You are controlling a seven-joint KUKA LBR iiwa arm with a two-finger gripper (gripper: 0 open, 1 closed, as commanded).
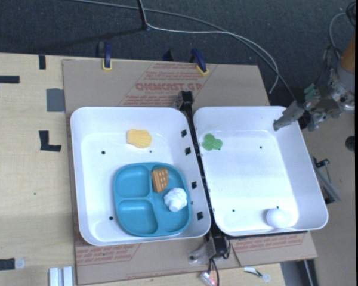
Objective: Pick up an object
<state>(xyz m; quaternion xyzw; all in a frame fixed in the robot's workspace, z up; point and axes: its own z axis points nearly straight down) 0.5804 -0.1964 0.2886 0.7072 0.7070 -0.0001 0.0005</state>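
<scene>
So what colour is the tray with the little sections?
Blue, clearest in the camera view: the divided tray.

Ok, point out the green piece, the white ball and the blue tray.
green piece (pixel 212 142), camera view, its middle
white ball (pixel 279 217), camera view, its top
blue tray (pixel 132 184), camera view, upper left compartment floor

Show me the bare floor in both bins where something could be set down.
Right bin: wide bare middle between the green piece and the white ball. Left bin: a strip left of the yellow piece, above the blue tray. The tray crowds its lower half.
</scene>
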